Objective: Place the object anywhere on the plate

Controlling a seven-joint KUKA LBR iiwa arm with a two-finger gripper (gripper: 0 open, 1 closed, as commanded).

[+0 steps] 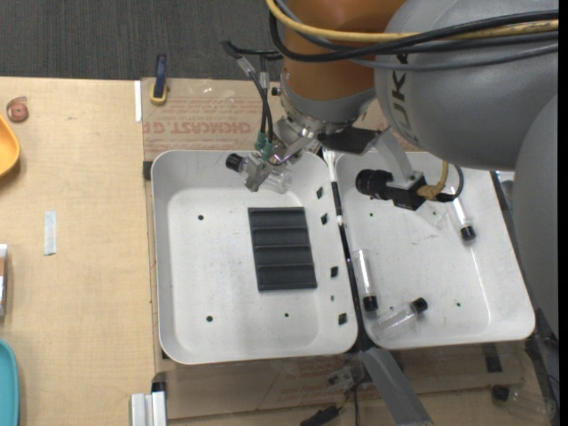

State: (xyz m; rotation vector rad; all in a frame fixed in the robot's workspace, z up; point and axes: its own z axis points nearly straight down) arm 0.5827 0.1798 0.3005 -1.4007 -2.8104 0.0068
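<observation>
My gripper (266,169) hangs over the back edge of the left bin (177,264), just behind the black ridged plate (282,248) that lies flat in the middle of that bin. A clear vial with a black cap (253,169) sits at my fingertips, the cap pointing left; it looks pinched between the fingers, though the clutter of cables there makes me less than sure. The vial is above the bin floor near the plate's far end, not on the plate.

The right bin (479,282) touches the left one along a shared rim. In it lie more clear vials with black caps: one near the right wall (463,224), one along the left wall (364,282) and one near the front (404,313). A black cylindrical part (377,183) juts over that bin's back.

Both bins rest on brown cardboard (204,118) with reversed red print. Left of it the bench (71,193) is pale wood, carrying a small white strip (50,233), a yellow object at the edge (7,149) and a blue one at the front corner (7,384). Beyond the bench lies dark grey floor (106,16).
</observation>
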